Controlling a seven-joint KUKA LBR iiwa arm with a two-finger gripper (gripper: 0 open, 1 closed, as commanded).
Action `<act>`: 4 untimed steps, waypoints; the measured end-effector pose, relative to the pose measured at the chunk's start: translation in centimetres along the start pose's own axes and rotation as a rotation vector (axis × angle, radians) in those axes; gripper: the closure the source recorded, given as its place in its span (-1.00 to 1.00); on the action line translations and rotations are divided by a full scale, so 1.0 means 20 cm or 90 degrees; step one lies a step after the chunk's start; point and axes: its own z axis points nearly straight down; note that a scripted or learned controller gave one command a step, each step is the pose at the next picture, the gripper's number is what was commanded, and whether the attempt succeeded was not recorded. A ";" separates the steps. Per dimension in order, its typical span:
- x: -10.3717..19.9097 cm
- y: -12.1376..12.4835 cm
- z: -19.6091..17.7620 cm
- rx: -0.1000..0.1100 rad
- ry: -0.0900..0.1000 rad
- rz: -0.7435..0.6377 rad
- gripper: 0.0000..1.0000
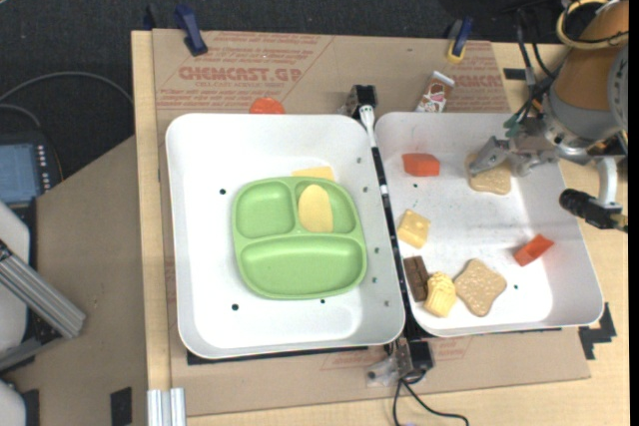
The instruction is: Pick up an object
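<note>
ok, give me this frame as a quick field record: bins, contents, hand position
left bin: green three-compartment plastic tray, pale yellow oval piece in its upper right compartment
right bin: red block, orange-red wedge, yellow cube, tan cookie-shaped piece, corn-like yellow piece, dark brown bar
hand: over right bin's upper part, at a tan flat piece
grasp: cannot tell

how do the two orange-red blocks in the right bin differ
The upper red block lies near the bin's far left, roughly square to the view; the lower red block lies toward the near right, tilted diagonally. The upper one looks larger and blockier, the lower one slimmer. Both share an orange-red colour and lie apart from the gripper.
</note>
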 end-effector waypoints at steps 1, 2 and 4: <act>0.22 0.14 0.00 -0.002 -0.006 -0.001 -1.00; 0.00 -0.08 0.00 0.002 -0.001 0.001 -1.00; 0.01 -0.63 0.00 0.005 -0.003 0.002 -1.00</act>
